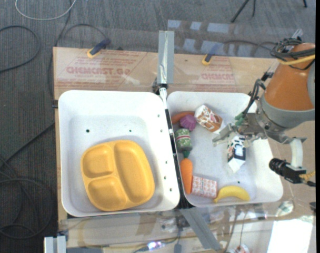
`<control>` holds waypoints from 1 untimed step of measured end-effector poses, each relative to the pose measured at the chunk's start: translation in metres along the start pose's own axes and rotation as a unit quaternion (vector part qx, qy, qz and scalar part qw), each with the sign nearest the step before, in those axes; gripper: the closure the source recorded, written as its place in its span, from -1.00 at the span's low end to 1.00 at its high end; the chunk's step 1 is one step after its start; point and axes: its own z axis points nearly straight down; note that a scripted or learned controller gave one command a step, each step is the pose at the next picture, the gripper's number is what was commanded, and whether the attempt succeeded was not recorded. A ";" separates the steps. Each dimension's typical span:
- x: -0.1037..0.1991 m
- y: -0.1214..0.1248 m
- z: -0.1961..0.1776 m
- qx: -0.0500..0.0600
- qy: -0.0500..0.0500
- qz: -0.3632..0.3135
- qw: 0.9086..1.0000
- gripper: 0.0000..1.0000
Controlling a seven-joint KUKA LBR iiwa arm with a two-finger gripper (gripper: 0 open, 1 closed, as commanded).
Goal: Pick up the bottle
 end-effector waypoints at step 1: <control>0.016 -0.025 0.117 0.002 0.000 0.207 0.978 -1.00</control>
